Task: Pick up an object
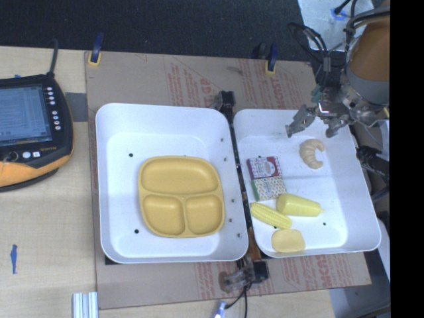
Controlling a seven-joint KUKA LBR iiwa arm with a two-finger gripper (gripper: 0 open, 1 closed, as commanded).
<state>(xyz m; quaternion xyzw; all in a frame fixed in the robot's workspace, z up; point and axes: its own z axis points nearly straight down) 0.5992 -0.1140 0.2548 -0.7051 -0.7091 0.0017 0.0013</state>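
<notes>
My gripper (pixel 315 127) hangs over the back of the right bin (pixel 344 244), its two fingers spread wide apart with nothing between them. Just below it lies a pale croissant (pixel 312 152). Nearer the bin's middle sit a small red-and-white carton (pixel 264 167) and a flat green-patterned packet (pixel 267 188). Toward the front lie a yellow corn cob (pixel 269 214), a yellow wedge-shaped piece (pixel 299 206) and a pale yellow round piece (pixel 288 241).
The left bin (pixel 112 177) holds a yellow divided plate (pixel 180 195). A tablet-like pendant with an orange base (pixel 30 128) rests on the bench at far left. Clamps (pixel 270 57) pin the cardboard under the bins. Cables hang by the arm at upper right.
</notes>
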